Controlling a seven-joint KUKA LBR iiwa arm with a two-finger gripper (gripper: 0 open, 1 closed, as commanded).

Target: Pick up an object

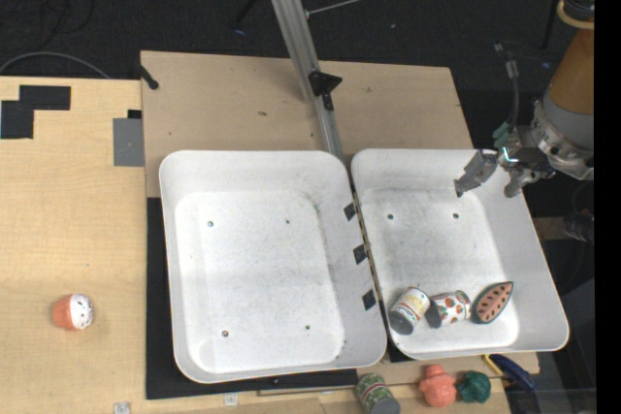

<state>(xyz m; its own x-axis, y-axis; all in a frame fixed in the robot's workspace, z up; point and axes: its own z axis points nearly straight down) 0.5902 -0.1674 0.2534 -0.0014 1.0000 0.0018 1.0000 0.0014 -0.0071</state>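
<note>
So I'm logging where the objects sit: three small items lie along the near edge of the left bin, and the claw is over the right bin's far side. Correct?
Not quite. The camera view shows the three small items along the near edge of the right bin, not the left bin. The claw is over the right bin's far side, as you said.

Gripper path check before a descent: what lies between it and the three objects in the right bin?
Bare bin floor separates the gripper from the can, per the camera view.

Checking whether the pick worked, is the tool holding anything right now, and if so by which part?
Nothing is held. The tool hangs open over the far end of the right bin, apart from the small can, spotted cup and red oval piece.
</note>
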